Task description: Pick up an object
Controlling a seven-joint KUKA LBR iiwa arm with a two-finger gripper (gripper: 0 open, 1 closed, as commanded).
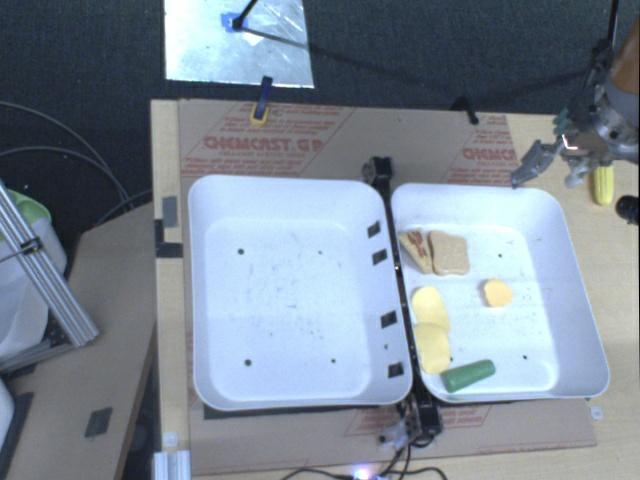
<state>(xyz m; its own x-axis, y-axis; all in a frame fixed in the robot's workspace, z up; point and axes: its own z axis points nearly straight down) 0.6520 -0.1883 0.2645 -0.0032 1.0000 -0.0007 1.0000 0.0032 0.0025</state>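
The right bin [583, 320] holds several small items. Two tan bread-like slices [438, 252] lie near its left wall. A small orange-yellow chunk [497, 293] sits in the middle. Two pale yellow pieces [431, 326] lie along the left wall, and a green cylinder [468, 374] rests near the front edge. My gripper [552, 168] hovers over the bin's far right corner, well away from all the items. It is open, with nothing between its fingers.
The left bin [290, 184] stands beside the right one, joined by a black hinge strip [395, 268]. Both sit on a cardboard sheet [330, 138]. A metal plate [238, 28] lies on the dark floor behind.
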